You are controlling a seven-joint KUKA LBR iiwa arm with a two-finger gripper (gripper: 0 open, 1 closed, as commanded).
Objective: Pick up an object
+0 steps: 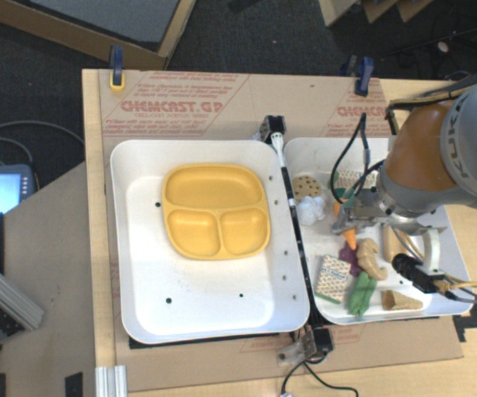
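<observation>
Small mixed objects are lying heaped in the shallow white right-hand bin (321, 144), the one sitting to the right of the yellow three-compartment plastic plate (216, 209). That plate is resting alone in the shallow white left-hand bin (139, 222).

I am watching the grey arm with the orange band (436, 155) reaching in from the side far from the plate, its wrist bending down over the clutter. The gripper (355, 215) is hanging low, right of the plate's right edge, just above a small orange piece (350, 239) and a beige knobbly toy (371, 257). I cannot tell whether the pincer is released or clenched, since the wrist body and cables are masking it, and I am seeing nothing held.

For this step I am judging the orange piece the nearest target, though it is touching a purple scrap and looking cramped. The fluffy white lump (309, 212), lying between the gripper and the plate, is standing more apart and would be an easier grab. I would be coming straight down, centring on one item, and avoiding the green leafy object (360, 294) and the patterned square card (331, 276), both further from the wrist.
</observation>
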